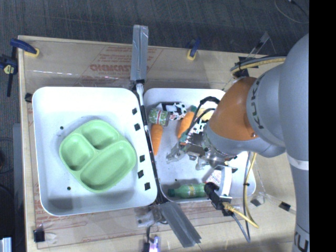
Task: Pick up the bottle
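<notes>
1. Wooden bench [79,62] is sitting on dark carpet, w/ two white bins side by side on it. A blue clamp [23,47] is gripping its far left corner and another [194,50] its far edge.
2. Gripper [184,150] is hanging over the middle of the right bin [163,96], pointing toward that bin's left wall. Open or closed: can't tell from this angle, and nothing is showing as held.
3. Just left of the gripper, a long carrot [156,136] is lying along the bin's left wall. Can't tell if they're touching.
4. Above the gripper in the pic, a 2nd carrot [186,122] is lying tilted, its lower end running under the wrist hardware.
5. Green bottle [186,190] is lying on its side along the near wall of the right bin. It's below the gripper in the pic and apart from it.
6. At the far end of the same bin, a small can w/ green label [159,116] is sitting next to a black-and-white cow-print item [177,109].
7. Orange band [231,119] and grey arm are reaching in from the right, covering the bin's right side.
8. Left bin [47,140] is holding a green divided plate [97,155], approx. centred.
</notes>
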Available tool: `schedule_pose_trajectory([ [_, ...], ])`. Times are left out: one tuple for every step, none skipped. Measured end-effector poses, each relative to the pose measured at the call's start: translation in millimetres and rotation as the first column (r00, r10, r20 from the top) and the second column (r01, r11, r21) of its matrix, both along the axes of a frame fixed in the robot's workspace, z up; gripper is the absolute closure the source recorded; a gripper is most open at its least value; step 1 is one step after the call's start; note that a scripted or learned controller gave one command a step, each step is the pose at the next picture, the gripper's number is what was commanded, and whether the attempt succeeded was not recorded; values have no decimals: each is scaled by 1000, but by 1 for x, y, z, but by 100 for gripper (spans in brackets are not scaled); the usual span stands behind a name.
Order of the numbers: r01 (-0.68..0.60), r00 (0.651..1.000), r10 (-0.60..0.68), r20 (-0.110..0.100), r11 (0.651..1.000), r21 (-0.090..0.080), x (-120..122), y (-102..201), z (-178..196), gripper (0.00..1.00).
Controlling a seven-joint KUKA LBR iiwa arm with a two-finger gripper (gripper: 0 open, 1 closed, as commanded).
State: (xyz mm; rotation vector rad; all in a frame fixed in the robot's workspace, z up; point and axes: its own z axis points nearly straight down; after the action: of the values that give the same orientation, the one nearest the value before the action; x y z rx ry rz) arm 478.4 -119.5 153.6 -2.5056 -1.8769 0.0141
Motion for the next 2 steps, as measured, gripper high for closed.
schedule_pose_trajectory([
  [-4, 1000, 4, -8, 1000, 0, 0, 0, 6, 100],
  [-7, 1000, 7, 3, 1000, -1, 11, 2, 18, 100],
])
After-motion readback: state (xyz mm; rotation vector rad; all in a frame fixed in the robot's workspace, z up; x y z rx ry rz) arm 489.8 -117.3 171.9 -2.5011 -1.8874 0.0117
